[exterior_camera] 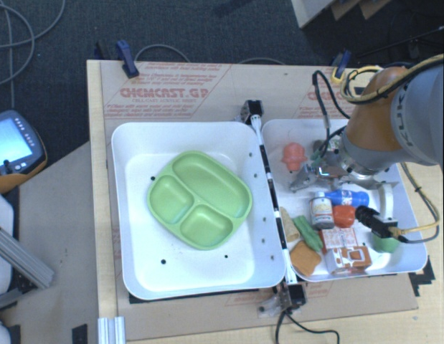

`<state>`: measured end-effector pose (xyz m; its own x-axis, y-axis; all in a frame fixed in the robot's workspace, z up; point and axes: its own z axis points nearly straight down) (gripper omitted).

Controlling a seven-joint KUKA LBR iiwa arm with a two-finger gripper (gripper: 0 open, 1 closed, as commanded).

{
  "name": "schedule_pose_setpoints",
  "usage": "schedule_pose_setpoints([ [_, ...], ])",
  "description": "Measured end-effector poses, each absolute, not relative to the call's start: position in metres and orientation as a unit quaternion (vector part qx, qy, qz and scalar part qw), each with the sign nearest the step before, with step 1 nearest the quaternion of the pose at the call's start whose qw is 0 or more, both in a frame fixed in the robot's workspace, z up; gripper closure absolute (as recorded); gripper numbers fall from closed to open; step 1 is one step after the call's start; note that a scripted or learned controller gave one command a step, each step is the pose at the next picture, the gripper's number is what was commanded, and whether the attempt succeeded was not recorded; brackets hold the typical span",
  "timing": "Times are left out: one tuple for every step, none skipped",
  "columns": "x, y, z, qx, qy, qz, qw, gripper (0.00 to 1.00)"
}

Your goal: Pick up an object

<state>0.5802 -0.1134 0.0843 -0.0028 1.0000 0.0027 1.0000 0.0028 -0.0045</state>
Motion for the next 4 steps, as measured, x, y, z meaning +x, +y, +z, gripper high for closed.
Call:
schedule_pose_setpoints([
  [0.521,-0.119,0.089,-0.707,-0.707,-0.0070,-0.011,0.00],
  [0.616,-0.174,0.086,-0.706,-0.708,-0.0017,-0.006,0.00],
  [0.670,-0.160,0.085,-0.706,-0.709,-0.0019,-0.003,0.00],
  [0.669,-0.161,0.098,-0.706,-0.708,-0.0015,-0.004,1.00],
])
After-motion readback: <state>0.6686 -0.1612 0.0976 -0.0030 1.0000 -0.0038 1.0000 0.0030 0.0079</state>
